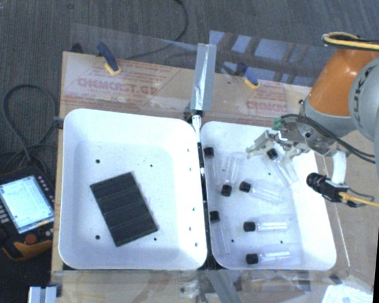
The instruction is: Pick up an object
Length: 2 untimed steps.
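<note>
Nearest the camera, two clear vials with black caps (269,257) lie in the near part of the right bin (313,249), one just beyond the other. More capped vials (253,187) lie scattered toward its middle and far left, some hard to make out against the white. Over the bin's far right part hangs the pincer (274,148), its fingers spread, nothing visibly between them. Left of it, the left bin (85,131) holds a dark ribbed slab (123,208), lying flat and askew. Both bins rest on the tabletop (142,86).
</note>
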Available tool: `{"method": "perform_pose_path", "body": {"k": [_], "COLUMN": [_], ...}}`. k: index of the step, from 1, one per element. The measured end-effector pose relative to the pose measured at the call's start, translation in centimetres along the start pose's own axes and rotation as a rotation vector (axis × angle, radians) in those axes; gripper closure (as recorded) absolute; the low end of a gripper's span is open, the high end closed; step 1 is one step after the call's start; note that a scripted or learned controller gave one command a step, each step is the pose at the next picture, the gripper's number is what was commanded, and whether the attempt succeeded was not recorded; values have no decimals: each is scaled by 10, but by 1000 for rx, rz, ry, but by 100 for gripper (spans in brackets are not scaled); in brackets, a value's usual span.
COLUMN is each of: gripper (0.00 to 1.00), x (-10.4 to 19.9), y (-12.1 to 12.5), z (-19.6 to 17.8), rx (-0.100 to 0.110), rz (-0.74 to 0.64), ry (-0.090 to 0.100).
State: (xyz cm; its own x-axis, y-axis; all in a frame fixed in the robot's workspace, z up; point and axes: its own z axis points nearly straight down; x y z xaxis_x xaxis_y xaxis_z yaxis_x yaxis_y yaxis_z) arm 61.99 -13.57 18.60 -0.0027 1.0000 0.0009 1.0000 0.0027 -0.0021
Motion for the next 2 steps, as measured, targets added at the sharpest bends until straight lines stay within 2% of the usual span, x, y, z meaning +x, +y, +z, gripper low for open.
{"method": "perform_pose_path", "body": {"k": [1, 2], "gripper": [0, 0], "x": [-30, -73], "y": [-31, 8], "z": [93, 41], "rx": [-2, -3], "rz": [-12, -83], "ry": [0, -2]}}
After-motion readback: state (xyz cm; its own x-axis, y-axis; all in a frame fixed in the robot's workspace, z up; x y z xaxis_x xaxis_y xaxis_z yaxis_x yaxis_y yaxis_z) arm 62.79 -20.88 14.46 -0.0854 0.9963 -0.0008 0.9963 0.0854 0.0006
